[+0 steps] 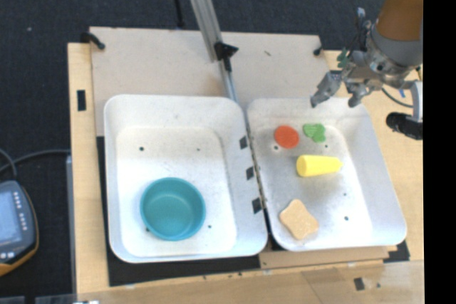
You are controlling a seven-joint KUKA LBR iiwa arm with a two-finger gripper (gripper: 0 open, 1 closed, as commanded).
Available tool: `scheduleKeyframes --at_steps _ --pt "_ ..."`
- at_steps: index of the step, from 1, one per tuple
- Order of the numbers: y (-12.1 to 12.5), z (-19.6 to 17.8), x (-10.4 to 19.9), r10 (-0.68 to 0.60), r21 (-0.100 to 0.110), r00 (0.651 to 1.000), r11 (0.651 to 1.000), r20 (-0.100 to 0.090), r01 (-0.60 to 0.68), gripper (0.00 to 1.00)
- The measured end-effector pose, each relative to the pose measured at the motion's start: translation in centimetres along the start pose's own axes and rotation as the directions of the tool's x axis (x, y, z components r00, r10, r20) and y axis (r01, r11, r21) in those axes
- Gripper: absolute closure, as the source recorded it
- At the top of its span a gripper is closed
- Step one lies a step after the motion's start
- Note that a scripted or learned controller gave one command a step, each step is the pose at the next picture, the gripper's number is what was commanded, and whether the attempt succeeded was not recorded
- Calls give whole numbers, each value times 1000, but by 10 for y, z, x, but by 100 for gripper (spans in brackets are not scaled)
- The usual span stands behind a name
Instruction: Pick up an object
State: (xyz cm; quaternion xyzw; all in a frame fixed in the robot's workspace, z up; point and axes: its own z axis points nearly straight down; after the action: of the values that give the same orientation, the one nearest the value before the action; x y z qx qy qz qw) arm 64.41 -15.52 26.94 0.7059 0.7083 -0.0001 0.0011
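Gripper (336, 97), fingers apart and carrying nothing, is hovering over the right bin (381, 174) upper edge; recommend descending squarely over the green piece (313, 131) before closing.

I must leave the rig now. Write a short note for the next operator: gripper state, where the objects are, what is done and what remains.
Gripper: open, holding nothing, above the far edge of the right bin.
Right bin: orange disc, green piece, yellow cone lying on its side, tan bread-shaped piece.
Left bin: teal bowl.
Done: nothing picked yet.
Left: descend, grasp one object, lift.
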Motion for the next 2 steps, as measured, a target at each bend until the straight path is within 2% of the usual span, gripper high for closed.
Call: scheduleKeyframes --at_steps 1,2 --pt "0 0 0 0 0 1000 1000 1 0 0" --pt "-3 61 4 2 6 1000 1000 -1 -2 0"
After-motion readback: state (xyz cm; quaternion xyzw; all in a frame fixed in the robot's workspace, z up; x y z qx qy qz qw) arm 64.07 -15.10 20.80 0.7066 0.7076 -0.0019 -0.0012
